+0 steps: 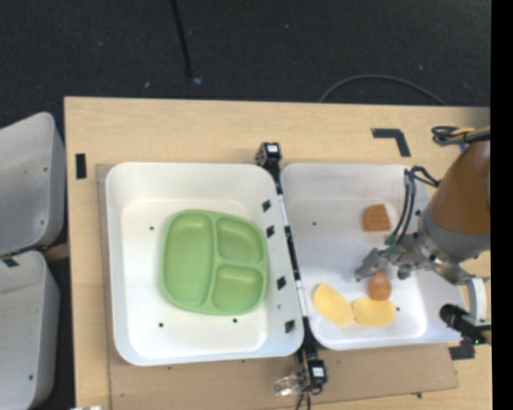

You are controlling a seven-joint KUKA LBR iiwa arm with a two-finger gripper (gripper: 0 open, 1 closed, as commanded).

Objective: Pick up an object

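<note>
The gripper sits with its fingers apart just over the small orange-brown ball near the front edge of the right bin, so it should go straight down and squeeze gently.

A pale wooden counter stands on dark carpeted floor; a thin black cable runs across that carpet — at the left edge sit two white panels, one above the other; light falls evenly.
</note>
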